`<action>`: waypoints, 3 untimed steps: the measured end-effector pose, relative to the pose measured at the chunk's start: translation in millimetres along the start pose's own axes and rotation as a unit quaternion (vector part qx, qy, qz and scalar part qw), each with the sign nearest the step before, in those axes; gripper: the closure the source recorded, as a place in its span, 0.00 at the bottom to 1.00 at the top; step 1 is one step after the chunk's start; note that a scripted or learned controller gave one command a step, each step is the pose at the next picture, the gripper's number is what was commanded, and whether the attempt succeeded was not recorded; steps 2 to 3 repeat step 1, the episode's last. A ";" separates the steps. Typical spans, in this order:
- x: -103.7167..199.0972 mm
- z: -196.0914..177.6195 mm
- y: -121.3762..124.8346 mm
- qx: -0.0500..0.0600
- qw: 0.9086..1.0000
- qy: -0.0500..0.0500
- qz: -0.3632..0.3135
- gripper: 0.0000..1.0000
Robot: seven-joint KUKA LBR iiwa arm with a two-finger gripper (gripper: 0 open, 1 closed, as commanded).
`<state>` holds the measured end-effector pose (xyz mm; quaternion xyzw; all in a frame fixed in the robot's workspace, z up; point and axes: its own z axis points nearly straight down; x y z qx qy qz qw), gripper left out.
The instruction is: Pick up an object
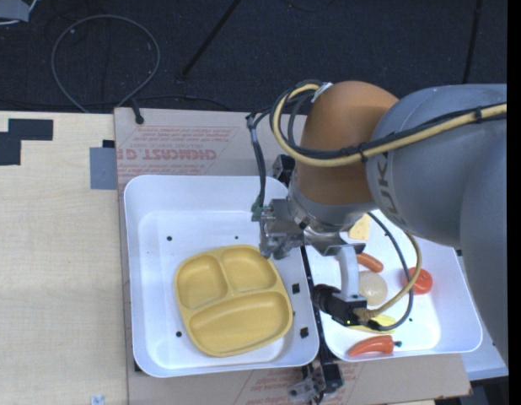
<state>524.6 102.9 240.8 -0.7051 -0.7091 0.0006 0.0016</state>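
Impossible to tell the state of the fingers (pixel 276 245), open or closed: tucked beneath grey wrist hardware at the centre of the frame, low over the wall shared by the two bins. Whether touching anything there, also unclear.

Just below and to the left, a yellow divided tray (pixel 233 300), flat on the floor of the left bin (pixel 151 251), two small compartments toward the top and one long one toward the bottom, its upper right corner nearest the fingers.

To the right of the fingers, in the right bin (pixel 463 336), a scatter of small food-like pieces, all apart from the fingers:
- a yellow wedge (pixel 359 226), close under the wrist
- an orange-red sausage shape (pixel 370 262), just below the wedge
- a pale round piece (pixel 373 289), lower again
- a red piece (pixel 419 281), further right, partly crossed by a cable
- a curved orange-red pepper shape (pixel 372 344), near the bin's bottom edge

Above all this, the orange band (pixel 336 142) and the grey arm (pixel 446 167), filling the upper right of the frame and hiding much of the right bin.

Under both bins, a sheet of brown cardboard (pixel 185 150) with red print, on a pale wooden worktop (pixel 50 268) running off to the left. Along the top of the frame, dark floor (pixel 100 40) with loops of black cable.
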 end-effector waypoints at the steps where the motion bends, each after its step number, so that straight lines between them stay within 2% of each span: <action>1: -2.2 0.2 0.4 0.000 1.000 -0.001 0.002 0.00; 3: -2.2 0.2 0.4 0.000 1.000 -0.001 0.002 0.00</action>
